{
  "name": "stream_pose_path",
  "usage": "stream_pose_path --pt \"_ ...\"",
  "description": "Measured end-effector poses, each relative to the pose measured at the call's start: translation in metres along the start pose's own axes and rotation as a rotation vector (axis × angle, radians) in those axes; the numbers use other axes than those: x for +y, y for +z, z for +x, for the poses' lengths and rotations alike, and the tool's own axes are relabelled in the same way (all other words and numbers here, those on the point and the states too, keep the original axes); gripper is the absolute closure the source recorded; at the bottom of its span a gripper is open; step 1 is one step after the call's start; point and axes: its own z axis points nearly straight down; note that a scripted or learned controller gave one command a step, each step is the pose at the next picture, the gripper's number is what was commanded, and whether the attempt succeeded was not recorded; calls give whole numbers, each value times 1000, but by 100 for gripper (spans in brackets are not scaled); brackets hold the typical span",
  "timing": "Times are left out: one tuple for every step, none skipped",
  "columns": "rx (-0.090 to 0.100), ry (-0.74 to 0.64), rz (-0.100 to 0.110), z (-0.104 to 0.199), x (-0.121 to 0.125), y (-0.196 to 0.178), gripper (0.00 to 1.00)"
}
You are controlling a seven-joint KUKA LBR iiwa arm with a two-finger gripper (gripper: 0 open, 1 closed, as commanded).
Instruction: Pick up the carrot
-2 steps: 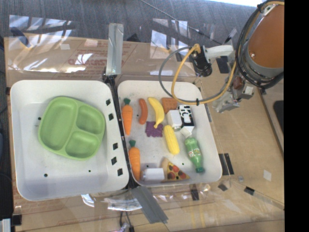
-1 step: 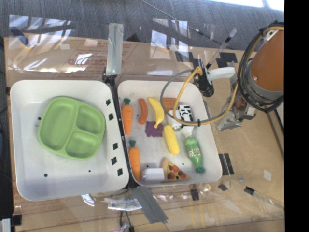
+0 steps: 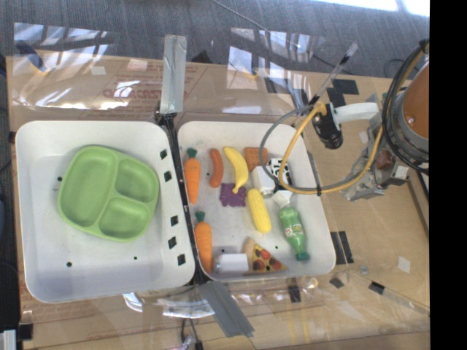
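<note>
Orange carrots lie in the right bin along its left wall: one carrot at the near end, beside a white block and a pizza slice, and a second carrot farther back. Corn, a green bottle, a banana and a sausage lie between. Whether the claw is clenched I cannot tell. A green plate sits in the left bin.

Upper carrot against right bin's left wall, sausage just beside, open floor between it and lower carrot
</note>
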Motion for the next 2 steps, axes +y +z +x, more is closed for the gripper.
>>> stream_pose_path --pt "-17 -3 -3 0 -11 126 100" --pt "2 0 -2 6 -1 12 100"
